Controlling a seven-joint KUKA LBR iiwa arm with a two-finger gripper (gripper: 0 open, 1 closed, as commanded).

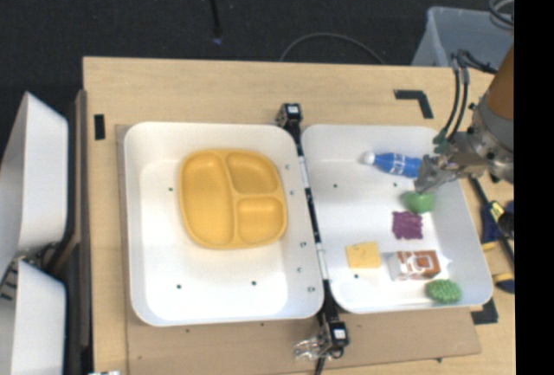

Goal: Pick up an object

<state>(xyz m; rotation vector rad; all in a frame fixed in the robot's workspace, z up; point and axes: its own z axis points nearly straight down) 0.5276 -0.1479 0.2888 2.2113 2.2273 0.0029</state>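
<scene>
- We see the left bin [138,217] holding a yellow divided plate [232,197], which lies a little toward 11 o'clock of the bin's middle.
- In the right bin [346,157], going rightward, a yellow block [363,256] sits at about 7 o'clock of the bin's middle.
- A blue and white bottle [394,163] lies on its side toward 12 o'clock.
- A purple piece [408,225] sits near the middle-right, with a white and orange packet [417,264] at its 6 o'clock.
- A green knobbly piece [443,291] rests at the bin's 5 o'clock corner.
- The gripper [426,185] comes in from 3 o'clock and hangs right over a green object [421,201], at the bottle's 4 o'clock end.
- We cannot tell how wide the jaws stand or whether they grip anything.
</scene>
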